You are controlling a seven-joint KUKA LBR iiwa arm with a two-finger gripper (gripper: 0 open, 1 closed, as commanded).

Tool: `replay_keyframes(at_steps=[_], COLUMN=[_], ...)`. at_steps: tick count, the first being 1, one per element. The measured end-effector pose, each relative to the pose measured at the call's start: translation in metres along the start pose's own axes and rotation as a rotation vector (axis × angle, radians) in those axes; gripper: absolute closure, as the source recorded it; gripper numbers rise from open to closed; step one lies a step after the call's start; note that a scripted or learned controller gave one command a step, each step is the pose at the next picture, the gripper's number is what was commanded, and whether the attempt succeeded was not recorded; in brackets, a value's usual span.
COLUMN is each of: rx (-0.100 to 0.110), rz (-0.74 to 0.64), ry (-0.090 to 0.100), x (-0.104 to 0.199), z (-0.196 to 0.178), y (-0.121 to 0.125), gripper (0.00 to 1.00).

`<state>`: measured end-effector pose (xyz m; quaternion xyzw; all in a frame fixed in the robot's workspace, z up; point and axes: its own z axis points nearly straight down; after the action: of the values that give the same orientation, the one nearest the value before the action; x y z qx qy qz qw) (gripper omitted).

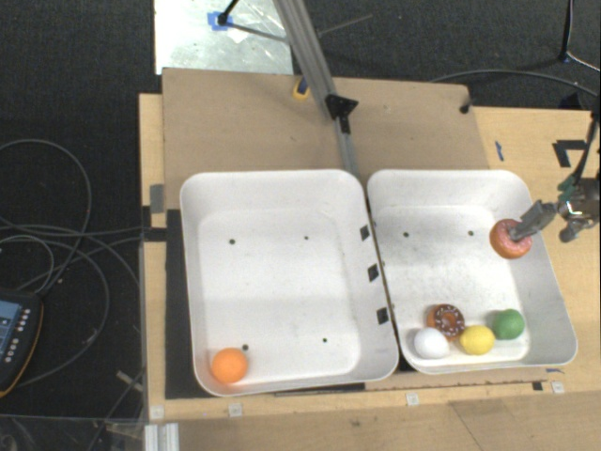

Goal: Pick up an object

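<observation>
In the right bin [413, 191] a pink-orange ring-shaped toy [508, 241] rests against the right wall. My gripper [548, 222] reaches in from the right edge, just above and to the right of that toy, and its tip overlaps the toy's upper right side. Along the bin's front wall sit a chocolate doughnut toy [447, 319], a white ball [431, 343], a yellow ball [477, 339] and a green ball [508, 324]. An orange ball [229, 365] lies in the front left corner of the left bin [272, 181].
A grey pole [310, 50] slants across the back of the bench to the gap between the bins. Black clips [373, 272] sit along the shared bin wall. Cables and a handheld pendant [14, 332] lie on the floor at left.
</observation>
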<state>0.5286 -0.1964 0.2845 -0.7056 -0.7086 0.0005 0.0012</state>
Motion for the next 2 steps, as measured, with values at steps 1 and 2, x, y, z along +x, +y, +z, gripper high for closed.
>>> replay_keyframes(at_steps=[1,2], rx=[-0.004,0.000], rz=[0.000,0.004], ry=[-0.001,0.000], x=[0.000,0.000], z=[-0.002,0.041], y=[0.001,-0.004], gripper=[0.00,0.00])
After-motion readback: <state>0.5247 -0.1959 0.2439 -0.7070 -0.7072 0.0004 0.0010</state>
